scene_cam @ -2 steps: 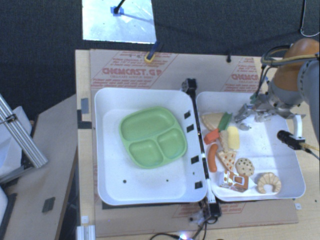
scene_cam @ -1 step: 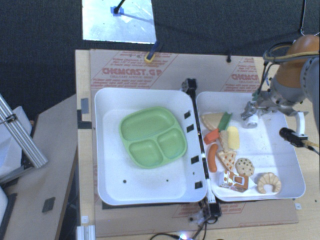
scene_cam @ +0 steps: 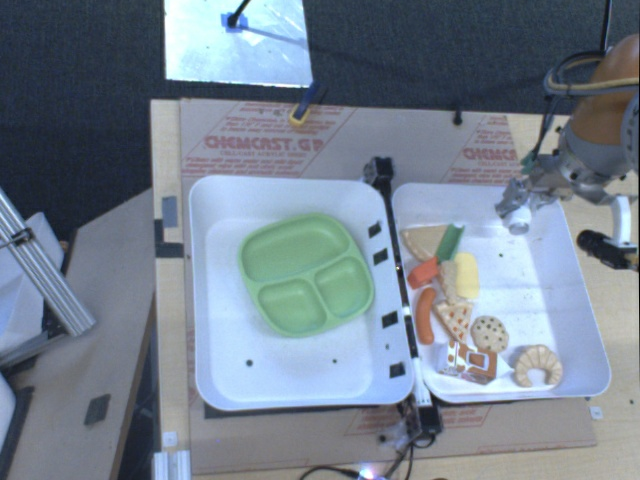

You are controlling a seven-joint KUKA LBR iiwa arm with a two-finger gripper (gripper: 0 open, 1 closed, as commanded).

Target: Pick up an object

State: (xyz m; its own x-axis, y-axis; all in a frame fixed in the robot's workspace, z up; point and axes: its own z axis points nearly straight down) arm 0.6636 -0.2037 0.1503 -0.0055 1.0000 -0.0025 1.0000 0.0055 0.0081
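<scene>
Wooden bench [scene_cam: 250, 133] on dark carpet, a shiny sheet [scene_cam: 238, 28] at frame top. Two white bins: the left bin [scene_cam: 215, 268] carries a green divided tray [scene_cam: 305, 273]; the right bin [scene_cam: 570, 298] holds toy food [scene_cam: 460, 308] heaped along its left side. Gripper [scene_cam: 517, 211] hovers at right bin's upper edge, up-right of the food, well apart. Jaw state: cannot tell.

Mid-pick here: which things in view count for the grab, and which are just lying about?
For the job:
hand, over the right bin's far edge
right bin
toy food in it: croissant, cookie, pizza slice, sausage, corn, carrot

Lying about:
green tray in the left bin
foil sheet behind the bench
</scene>
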